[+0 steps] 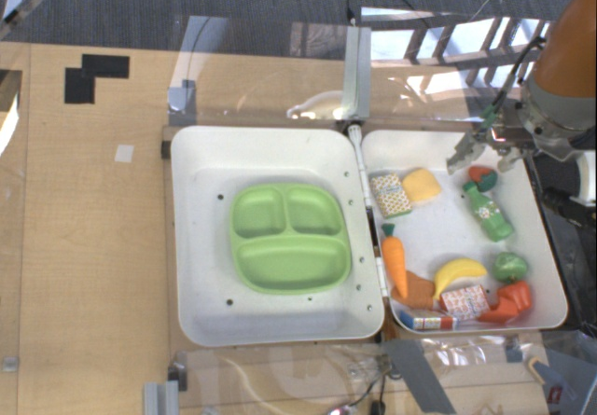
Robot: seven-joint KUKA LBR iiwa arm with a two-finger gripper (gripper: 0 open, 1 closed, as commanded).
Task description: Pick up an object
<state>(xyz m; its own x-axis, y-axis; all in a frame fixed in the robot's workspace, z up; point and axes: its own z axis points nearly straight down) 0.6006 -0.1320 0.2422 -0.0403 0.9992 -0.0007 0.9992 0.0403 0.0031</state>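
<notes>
Over the upper right corner of the right bin (550, 306), the gripper (485, 155) is hanging with its fingers spread apart and nothing between them, so no object is being held yet. Directly beneath it, a small red item (481, 174) is lying just above the green bottle (490, 215), which is resting on its side and pointing toward the far wall; either one is probably the target, since the fingers are straddling that spot. Elsewhere in this bin, a checkered packet (391, 194) and a yellow block (422, 186) are sitting side by side near the divider, a carrot (395, 262) is lying along the left wall, and a banana (459, 271), a small printed box (465, 299), a green round item (510, 265) and a red piece (509, 301) are crowding the near right corner. The left bin (201, 311) is holding a green divided plate (289, 238) at its centre, with bare floor all around. Open room for descending is limited: the far wall and right rim are standing close to the fingers, so one finger is at risk of catching the rim. The bare white floor between the bottle and the yellow block is offering the clearest approach lane.
</notes>
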